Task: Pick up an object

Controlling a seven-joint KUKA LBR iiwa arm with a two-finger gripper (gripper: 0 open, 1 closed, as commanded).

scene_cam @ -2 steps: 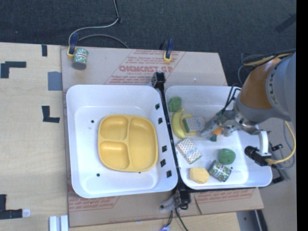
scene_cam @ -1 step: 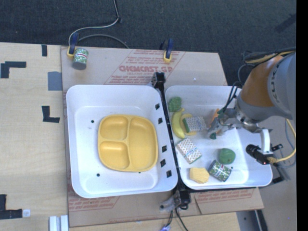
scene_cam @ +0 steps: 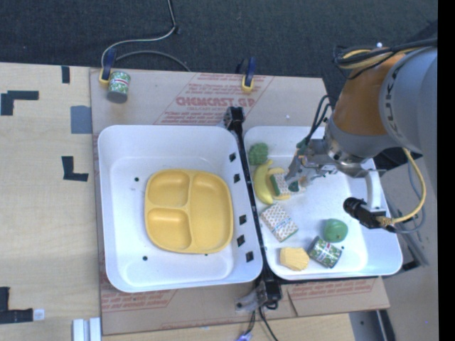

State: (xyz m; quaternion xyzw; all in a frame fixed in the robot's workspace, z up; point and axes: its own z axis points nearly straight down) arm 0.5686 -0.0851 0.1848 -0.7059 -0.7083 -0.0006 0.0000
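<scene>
The banana (scene_cam: 266,182) lies in the right bin (scene_cam: 384,251), against its left wall, curved and lengthwise. The gripper (scene_cam: 293,180) hangs low just beside the banana's right edge; whether it is apart, together or clamped on anything cannot be told from this angle. A green round object (scene_cam: 258,152) sits just above the banana. Below it lie a patterned packet (scene_cam: 279,222), a yellow block (scene_cam: 294,258), a small green-labelled can (scene_cam: 325,253) and a green ball (scene_cam: 334,229). The left bin (scene_cam: 114,190) holds a yellow divided plate (scene_cam: 189,210). Another small can (scene_cam: 119,85) stands on the counter (scene_cam: 43,190) beyond the bins.
</scene>
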